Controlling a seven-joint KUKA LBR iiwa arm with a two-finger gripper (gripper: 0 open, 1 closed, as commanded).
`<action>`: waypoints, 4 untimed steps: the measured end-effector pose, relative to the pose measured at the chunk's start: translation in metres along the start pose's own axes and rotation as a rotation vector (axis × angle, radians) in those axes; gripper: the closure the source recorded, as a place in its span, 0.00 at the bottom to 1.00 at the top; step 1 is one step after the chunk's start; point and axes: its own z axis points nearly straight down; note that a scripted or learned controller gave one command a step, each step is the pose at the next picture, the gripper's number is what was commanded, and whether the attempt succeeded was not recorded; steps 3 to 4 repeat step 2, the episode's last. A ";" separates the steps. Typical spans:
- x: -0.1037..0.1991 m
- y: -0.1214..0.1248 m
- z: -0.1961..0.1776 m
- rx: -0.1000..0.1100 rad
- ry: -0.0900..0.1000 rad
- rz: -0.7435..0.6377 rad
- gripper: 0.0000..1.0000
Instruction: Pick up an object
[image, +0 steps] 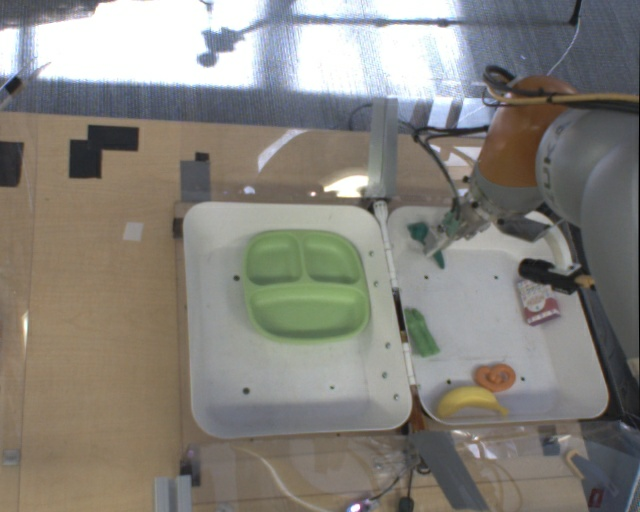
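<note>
No readable text — red-and-white packet (540, 301) print too small, blurred

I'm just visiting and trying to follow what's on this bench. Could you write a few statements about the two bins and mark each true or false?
1. The green divided plate lies in the left bin. True.
2. The banana lies on the green plate. False: it lies in the right bin, near its front edge.
3. The orange ring lies just behind the banana. True.
4. The gripper hovers over the left bin. False: it is over the right bin's back left corner.
</note>
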 end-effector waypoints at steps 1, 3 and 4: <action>0.039 0.020 -0.084 0.003 -0.003 0.183 1.00; 0.042 0.021 -0.083 0.004 -0.003 0.440 1.00; 0.042 0.021 -0.083 0.004 -0.003 0.440 1.00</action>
